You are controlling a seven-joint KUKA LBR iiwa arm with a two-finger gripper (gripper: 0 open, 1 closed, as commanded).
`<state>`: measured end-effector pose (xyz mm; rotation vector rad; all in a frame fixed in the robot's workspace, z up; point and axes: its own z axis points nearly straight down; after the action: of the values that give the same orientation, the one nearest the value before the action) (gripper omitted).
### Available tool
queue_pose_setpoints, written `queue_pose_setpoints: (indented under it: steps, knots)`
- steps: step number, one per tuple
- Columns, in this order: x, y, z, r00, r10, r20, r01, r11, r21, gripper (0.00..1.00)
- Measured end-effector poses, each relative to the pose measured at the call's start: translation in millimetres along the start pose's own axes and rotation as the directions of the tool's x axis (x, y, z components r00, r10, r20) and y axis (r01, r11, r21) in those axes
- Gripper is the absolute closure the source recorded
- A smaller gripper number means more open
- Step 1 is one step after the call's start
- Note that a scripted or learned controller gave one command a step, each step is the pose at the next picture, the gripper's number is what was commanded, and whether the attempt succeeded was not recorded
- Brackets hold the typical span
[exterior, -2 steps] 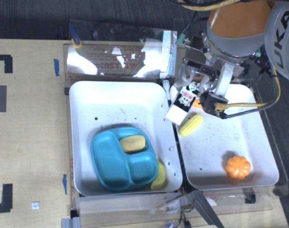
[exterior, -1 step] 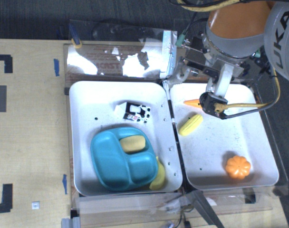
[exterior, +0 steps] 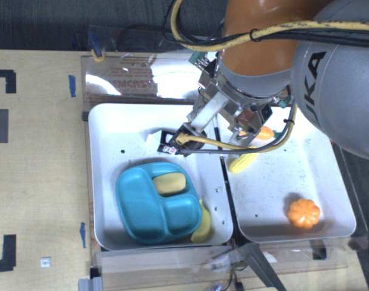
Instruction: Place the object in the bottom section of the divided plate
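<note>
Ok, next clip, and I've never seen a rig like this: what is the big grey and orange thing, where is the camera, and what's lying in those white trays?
The big grey and orange thing is a robot arm, reaching in from the right. One fixed camera looks down on the bench at a slant. The arm's end hangs over the back of two white bins, near the wall between them. From this angle I cannot tell whether it holds anything.

The left bin holds a blue divided plate. A pale yellow piece lies in its upper right section, and a second yellow piece sits against the plate's lower right edge.

The right bin holds a small orange pumpkin, a yellow item near the dividing wall, and an orange bit partly hidden by the arm.
</note>
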<state>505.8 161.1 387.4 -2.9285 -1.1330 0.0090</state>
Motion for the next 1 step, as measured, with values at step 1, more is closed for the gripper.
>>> queue_pose_setpoints:
  steps: [1]
  knots:
    - [-23.2,-14.3,26.1,0.976,-0.22,0.001,0.22,0.976,-0.001,0.0]
